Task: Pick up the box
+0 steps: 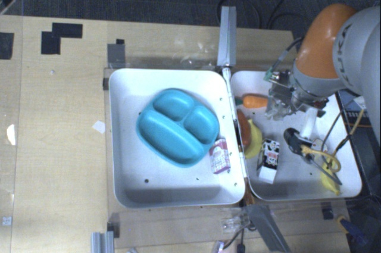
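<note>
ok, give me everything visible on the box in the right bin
The box is small, looks like printed card: black and white with a red patch, one end plain white. It lies flat on the floor of the right bin, near its front left, long axis slightly tilted. A banana sits just beside its upper end; contact is unclear. The gripper is apart, farther back.

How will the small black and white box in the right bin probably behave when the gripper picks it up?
The box looks like small printed cardboard, so probably light and fairly stiff. It lies close to the banana, so a push may nudge that. Flat sides: unlikely to roll.

glossy blue plastic tray point(177, 125), pale wood bench point(53, 127)
</note>
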Robot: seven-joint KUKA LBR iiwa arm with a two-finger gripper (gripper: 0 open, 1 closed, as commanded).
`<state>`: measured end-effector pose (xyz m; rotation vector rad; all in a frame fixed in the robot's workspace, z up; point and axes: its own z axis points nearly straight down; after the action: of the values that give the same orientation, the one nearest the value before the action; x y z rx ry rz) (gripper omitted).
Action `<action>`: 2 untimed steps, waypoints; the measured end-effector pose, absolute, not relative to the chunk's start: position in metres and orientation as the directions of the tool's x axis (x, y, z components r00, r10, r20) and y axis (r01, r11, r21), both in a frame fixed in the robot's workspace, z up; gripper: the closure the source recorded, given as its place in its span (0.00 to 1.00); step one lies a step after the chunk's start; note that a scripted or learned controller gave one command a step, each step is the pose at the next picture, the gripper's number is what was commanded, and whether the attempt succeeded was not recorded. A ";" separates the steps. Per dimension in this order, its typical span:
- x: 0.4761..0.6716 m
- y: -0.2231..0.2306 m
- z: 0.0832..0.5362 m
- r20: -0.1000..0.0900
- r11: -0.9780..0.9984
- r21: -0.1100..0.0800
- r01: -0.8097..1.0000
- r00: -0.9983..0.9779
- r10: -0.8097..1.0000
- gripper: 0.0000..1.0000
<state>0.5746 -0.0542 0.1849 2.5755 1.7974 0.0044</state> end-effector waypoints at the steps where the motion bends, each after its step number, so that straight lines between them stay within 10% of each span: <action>1: 0.568 -0.045 0.185 0.002 -0.591 0.002 0.806 0.591 0.806 1.00; 2: 0.643 -0.110 0.225 0.003 -0.633 0.004 0.774 0.633 0.774 1.00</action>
<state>0.6432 -0.1104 0.2252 2.8362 1.3447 0.0066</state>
